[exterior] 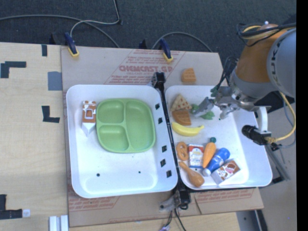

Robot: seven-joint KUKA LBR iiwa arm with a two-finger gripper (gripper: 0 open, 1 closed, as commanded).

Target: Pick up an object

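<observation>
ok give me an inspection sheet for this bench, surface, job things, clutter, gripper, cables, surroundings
surface: cardboard sheet on a wooden bench, held by two clamps at its far edge, bearing the left bin and right bin.
job's things: right bin holds a banana, carrot, blue bottle, pretzel, small cartons and other toy food.
clutter: green divided plate and a small carton in the left bin; an orange block on the cardboard beyond the bins.
grippers: gripper low over the right bin's far end, beside a green item.
cables: black cables on the dark floor; yellow cable by the arm.
surroundings: dark carpet.
</observation>
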